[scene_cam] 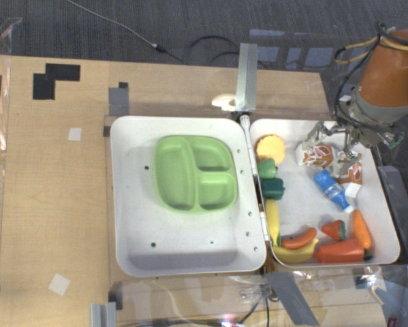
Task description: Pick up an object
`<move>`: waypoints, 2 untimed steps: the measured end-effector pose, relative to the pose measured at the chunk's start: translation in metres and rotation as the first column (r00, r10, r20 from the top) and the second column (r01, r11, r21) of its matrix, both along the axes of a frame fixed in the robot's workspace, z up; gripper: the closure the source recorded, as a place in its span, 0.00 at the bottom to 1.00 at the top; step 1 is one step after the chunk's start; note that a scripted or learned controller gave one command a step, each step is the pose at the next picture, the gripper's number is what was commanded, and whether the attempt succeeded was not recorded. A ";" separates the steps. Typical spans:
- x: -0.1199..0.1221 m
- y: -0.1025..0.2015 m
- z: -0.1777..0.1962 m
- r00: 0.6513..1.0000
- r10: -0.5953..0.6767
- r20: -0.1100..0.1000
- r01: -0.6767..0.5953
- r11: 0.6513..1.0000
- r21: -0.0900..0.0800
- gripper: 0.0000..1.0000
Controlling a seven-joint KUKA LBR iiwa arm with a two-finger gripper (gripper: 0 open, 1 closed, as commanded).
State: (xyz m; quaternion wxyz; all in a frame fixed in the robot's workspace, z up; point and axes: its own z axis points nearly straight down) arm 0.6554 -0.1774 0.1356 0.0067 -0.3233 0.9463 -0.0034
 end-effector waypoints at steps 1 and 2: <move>-0.061 0.024 -0.047 0.996 0.089 -0.003 -0.089 0.996 0.002 0.00; -0.077 0.007 -0.047 0.998 -0.062 -0.003 0.062 0.998 0.002 0.00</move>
